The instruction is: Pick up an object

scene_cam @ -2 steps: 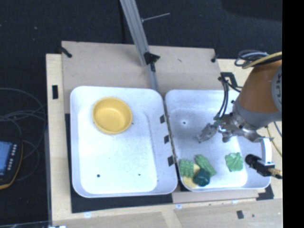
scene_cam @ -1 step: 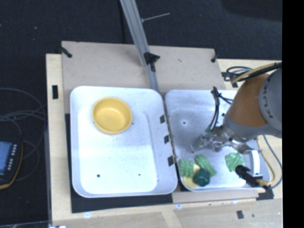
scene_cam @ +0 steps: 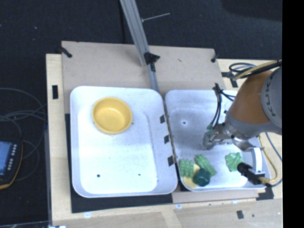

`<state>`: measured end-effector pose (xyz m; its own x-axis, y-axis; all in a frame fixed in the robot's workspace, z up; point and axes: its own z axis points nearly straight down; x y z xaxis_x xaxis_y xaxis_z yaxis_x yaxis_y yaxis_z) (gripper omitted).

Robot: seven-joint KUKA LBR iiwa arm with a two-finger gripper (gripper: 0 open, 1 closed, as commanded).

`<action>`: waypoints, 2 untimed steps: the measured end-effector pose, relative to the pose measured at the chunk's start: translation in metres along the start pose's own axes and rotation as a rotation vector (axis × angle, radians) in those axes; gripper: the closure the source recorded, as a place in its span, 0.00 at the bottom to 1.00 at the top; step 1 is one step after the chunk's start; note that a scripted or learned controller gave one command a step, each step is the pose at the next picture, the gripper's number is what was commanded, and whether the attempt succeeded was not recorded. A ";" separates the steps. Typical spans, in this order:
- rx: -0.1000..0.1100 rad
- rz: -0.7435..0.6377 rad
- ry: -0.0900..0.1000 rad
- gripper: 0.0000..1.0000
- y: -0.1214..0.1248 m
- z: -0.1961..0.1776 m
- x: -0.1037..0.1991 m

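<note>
The gripper (scene_cam: 212,140) hangs over the right bin (scene_cam: 190,109); I cannot tell its state. Green toys (scene_cam: 205,164) cluster at its 6 o'clock, 1 more (scene_cam: 233,161) at 4. A descent here would likely meet bare floor. Bowl (scene_cam: 112,115) sits at 9.

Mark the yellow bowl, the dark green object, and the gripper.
yellow bowl (scene_cam: 112,115), camera view, middle of its hollow.
dark green object (scene_cam: 202,178), camera view, its rounded top.
gripper (scene_cam: 214,139), camera view, at its metal fingertips over the right bin.
</note>
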<state>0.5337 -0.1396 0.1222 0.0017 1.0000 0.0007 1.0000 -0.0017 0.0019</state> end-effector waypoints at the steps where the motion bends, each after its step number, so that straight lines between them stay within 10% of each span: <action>1: -0.004 -0.002 -0.001 1.00 0.008 -0.057 0.006; 2: -0.004 -0.002 -0.001 1.00 0.015 -0.117 0.009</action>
<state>0.5488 -0.1305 0.2393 -0.0006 1.0000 -0.0008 1.0000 0.0006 0.0059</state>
